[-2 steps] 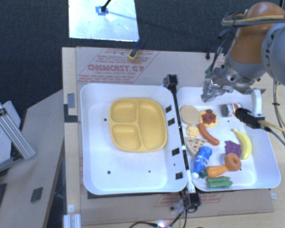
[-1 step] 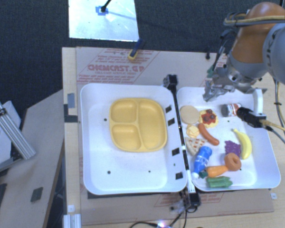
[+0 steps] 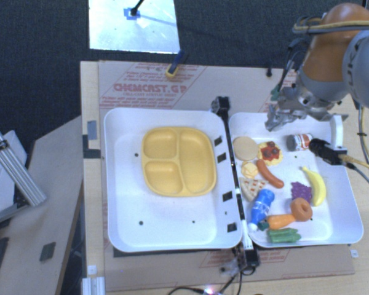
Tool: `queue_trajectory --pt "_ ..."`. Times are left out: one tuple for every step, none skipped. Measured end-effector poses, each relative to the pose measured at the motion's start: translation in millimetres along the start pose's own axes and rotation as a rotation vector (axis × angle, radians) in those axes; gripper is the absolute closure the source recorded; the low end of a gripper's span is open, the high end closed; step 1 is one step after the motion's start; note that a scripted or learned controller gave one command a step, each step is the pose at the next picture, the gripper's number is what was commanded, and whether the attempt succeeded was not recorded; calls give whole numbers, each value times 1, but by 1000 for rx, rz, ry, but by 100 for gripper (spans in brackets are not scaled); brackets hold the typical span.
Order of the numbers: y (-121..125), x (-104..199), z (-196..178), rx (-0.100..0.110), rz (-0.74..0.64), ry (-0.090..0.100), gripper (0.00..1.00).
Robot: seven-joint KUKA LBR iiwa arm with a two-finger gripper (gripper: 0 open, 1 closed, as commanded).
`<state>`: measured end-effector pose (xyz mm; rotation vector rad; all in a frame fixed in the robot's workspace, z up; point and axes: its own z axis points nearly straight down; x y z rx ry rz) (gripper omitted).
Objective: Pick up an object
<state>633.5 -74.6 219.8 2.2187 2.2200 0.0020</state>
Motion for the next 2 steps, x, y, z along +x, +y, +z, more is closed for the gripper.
queue_trajectory --pt "-7 9 -3 1 -4 0 100" --pt "7 -1 -2 -1 -2 0 100"
